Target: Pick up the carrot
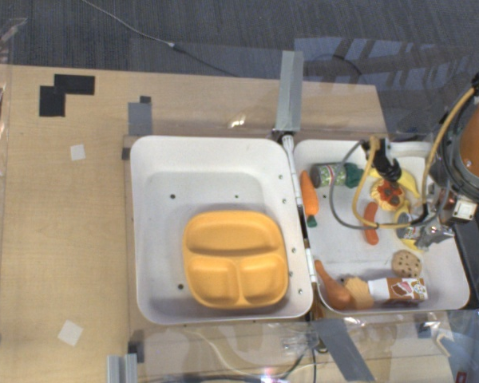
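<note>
Robot lab, taped bench [56, 238], cables [351, 214]

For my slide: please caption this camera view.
Orange carrot lies along right white bin's left wall; gripper hovers at its right side.

Wooden bench [64, 238], left white bin [156, 162] and right white bin [455, 282] side by side

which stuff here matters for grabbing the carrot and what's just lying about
For the job:
carrot, against the right bin's left wall
gripper

Lying about:
yellow divided plate in the left bin
green can
sausage
cookie
</note>
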Robot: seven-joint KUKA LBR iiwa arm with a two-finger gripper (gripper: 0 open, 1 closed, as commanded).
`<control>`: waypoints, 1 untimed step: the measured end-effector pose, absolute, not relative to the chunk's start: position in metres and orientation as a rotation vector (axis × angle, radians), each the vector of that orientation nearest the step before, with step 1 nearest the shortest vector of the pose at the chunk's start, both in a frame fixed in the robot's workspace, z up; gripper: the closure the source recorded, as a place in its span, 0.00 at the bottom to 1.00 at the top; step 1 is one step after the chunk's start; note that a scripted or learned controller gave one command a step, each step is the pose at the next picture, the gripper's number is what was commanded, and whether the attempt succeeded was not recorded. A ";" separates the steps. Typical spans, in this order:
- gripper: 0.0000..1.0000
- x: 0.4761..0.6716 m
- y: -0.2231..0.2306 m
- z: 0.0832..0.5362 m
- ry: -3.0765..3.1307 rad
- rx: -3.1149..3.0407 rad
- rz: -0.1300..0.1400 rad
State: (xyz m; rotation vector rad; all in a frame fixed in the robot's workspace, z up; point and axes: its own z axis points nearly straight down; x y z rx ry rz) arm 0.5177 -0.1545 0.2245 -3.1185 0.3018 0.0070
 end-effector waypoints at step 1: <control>1.00 0.592 -0.207 0.350 0.402 -3.115 -0.023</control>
